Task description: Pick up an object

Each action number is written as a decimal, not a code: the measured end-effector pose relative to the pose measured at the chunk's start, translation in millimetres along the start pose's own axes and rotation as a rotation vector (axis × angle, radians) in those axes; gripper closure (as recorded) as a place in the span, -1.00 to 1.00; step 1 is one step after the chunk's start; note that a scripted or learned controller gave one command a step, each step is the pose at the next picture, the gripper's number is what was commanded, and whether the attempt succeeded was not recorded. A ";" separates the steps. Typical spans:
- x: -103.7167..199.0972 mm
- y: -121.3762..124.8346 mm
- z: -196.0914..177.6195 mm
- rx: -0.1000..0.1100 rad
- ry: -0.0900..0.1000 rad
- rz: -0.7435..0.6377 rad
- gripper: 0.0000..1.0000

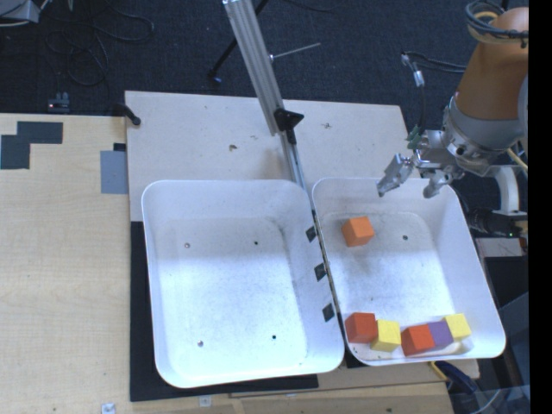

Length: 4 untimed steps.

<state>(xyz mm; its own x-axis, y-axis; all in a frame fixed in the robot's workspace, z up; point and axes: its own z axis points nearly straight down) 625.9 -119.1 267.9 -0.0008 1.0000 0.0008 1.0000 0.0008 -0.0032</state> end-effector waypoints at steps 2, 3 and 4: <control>-50.9 6.0 80.1 -0.004 -0.003 0.003 -1.00; 5.6 42.4 139.9 0.002 0.002 -0.003 -1.00; 21.7 13.7 164.7 0.005 0.001 0.002 -1.00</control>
<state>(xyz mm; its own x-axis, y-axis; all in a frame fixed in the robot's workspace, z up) 639.1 -97.3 103.2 0.0015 1.0000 0.0018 1.0000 -0.0015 -0.0080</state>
